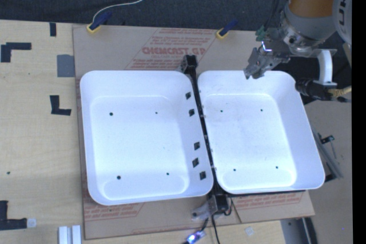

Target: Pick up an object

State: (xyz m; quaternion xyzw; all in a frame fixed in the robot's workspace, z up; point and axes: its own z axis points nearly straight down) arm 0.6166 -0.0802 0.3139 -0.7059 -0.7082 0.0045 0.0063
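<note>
Arm enters at 1 o'clock, orange band up, wrist angled down; gripper [255, 70] hangs over the right bin's [297, 140] far rim. Jaws possibly near-closed, too small to tell; nothing seen between them. Two white bins; left bin [97, 140]. Cardboard sheet [166, 48] reads "CHEMCAST GP".

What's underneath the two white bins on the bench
A brown cardboard sheet with red printing lies under the left bin and right bin, showing beyond their far and near edges. The bins cover the sheet's middle, so anything there is hidden.
</note>
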